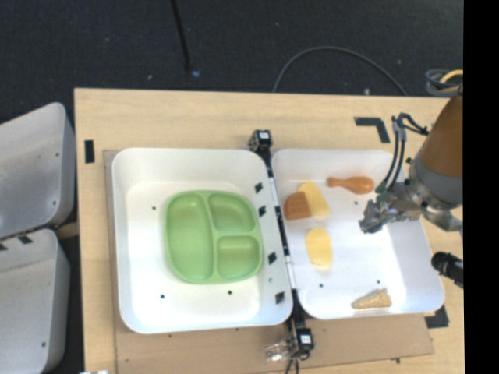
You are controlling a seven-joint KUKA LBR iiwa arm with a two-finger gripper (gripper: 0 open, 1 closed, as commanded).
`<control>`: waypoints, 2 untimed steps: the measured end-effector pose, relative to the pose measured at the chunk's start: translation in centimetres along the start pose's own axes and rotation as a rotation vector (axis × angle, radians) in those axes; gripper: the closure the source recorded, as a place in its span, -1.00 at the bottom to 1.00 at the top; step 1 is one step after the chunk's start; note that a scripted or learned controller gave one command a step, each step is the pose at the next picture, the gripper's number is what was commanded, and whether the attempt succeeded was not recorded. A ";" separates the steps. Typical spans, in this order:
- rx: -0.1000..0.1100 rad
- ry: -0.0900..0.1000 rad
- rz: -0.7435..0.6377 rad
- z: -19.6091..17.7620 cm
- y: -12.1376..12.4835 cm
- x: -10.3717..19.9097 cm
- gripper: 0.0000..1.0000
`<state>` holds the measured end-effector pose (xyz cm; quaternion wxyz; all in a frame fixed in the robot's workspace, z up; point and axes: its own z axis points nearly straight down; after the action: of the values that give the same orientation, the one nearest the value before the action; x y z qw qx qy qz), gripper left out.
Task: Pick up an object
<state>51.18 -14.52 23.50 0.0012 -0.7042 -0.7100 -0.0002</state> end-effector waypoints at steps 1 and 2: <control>0.002 0.000 0.000 0.4 1.0 5.2 1.00; 0.003 0.000 0.000 -0.1 -0.2 10.8 1.00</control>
<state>50.91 -3.70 23.60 0.0023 -0.7042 -0.7100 0.0008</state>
